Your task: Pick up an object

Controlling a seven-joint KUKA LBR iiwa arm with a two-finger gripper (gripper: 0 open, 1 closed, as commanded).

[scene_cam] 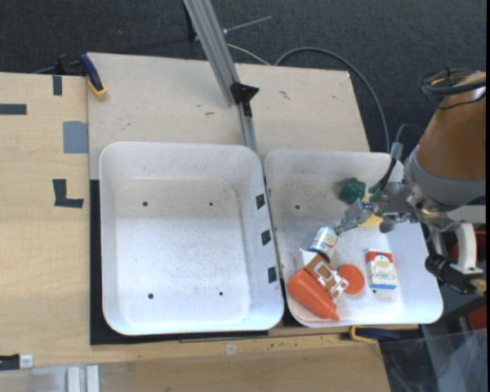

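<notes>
The grey arm with the orange band (449,141) enters from the right and reaches over the right-hand white bin (310,174). Its two-finger gripper (355,216) sits low over the middle of that bin, fingers pointing left and toward the near side. The view is too small and cluttered there to settle whether the fingers are spread or closed; I cannot tell, and nothing is visibly held between them.

Contents of the right bin, all in its near and middle part:
- a small silver metal can with a dark label (322,240), lying tilted just left and near of the gripper tip, very close to it; contact cannot be confirmed;
- a dark green rounded object (353,190) on the far side, just beside the gripper;
- a small yellow object (373,219), partly hidden under the wrist;
- a white and orange carton (381,271) lying flat toward the right wall;
- a flat orange disc (352,279) just left of the carton;
- an orange cone-shaped object (312,295) at the near left corner, with an orange and white patterned piece (327,273) resting on top of it.

The left-hand white bin (114,219) stands touching the right one along their shared edge.
</notes>
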